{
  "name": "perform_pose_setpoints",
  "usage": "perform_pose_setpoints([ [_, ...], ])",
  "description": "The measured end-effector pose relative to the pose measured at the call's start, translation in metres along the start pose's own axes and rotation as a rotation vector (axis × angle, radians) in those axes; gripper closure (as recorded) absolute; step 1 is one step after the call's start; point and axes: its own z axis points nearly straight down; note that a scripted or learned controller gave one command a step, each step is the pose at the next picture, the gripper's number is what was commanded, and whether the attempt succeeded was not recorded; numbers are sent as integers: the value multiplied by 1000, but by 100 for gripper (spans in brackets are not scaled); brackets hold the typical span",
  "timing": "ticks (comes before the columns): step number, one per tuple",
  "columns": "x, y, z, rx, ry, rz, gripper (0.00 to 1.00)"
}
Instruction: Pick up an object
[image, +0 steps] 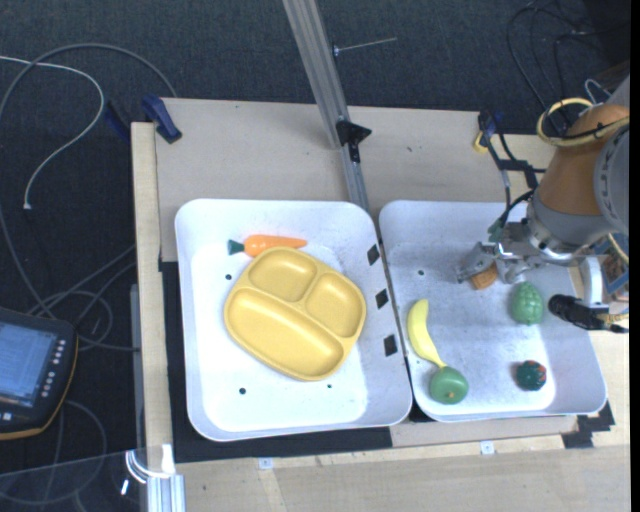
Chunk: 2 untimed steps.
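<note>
Jaws (487, 268) in the right bin (480, 400), spread cannot be told, poised at a small orange-brown piece (484, 280) touching just below; green lumpy fruit (525, 303) close by, lower right.

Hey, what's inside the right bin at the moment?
A banana, green apple, light green fruit, and small red-green fruit lie there. The gripper partly covers a small orange-brown piece.
</note>
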Motion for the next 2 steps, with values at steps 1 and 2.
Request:
perform_pose_setpoints([
  [1,0,3,-15,-9,-2,-1,100],
  [2,4,5,-80,-16,-5,-2,100],
])
